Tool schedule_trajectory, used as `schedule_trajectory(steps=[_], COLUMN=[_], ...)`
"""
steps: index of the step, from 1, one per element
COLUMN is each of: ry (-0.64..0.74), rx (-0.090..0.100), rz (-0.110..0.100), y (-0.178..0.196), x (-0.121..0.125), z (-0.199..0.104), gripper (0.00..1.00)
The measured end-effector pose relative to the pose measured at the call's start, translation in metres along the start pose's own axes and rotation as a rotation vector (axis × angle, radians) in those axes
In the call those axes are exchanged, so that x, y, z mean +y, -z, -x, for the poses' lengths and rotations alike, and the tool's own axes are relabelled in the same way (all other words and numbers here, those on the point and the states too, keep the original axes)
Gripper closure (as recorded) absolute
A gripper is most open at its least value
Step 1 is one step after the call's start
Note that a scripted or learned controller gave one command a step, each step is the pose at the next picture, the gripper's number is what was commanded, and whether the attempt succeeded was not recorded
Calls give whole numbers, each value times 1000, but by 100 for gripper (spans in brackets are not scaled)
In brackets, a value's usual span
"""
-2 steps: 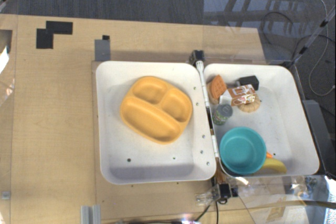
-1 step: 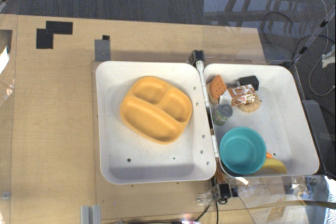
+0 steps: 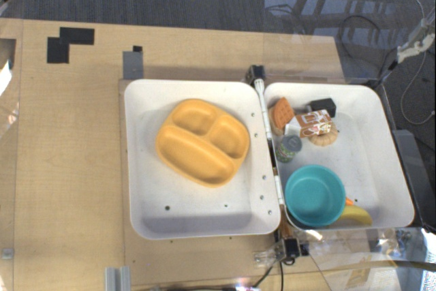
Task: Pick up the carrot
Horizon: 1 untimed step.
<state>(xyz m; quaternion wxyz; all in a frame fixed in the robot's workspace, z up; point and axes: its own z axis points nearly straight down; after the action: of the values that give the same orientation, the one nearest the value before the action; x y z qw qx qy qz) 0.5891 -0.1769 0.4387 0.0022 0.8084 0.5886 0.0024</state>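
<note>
In the right bin [image 3: 381,146], an orange-brown oblong piece [image 3: 281,115] lies at the upper left, close to the divider between the bins. It may be the carrot. A small orange tip [image 3: 349,202] pokes out by the right rim of the teal bowl [image 3: 313,195], next to a yellow banana-like piece [image 3: 359,217]. The rest of it is hidden by the bowl. I cannot tell which of the two orange things is the carrot.
The left bin [image 3: 146,215] holds a yellow divided plate [image 3: 202,141]. Near the orange oblong piece sit a black block [image 3: 321,106], a brown-and-white packet [image 3: 313,124] on a tan ring [image 3: 328,139], and a small grey-green can [image 3: 289,146].
</note>
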Motion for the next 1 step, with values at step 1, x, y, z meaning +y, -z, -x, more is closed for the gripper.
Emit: schedule_trajectory(steps=[1], ry=[-85], rx=[0], rz=[3], y=[43], x=[61], z=[-7], gripper=[0])
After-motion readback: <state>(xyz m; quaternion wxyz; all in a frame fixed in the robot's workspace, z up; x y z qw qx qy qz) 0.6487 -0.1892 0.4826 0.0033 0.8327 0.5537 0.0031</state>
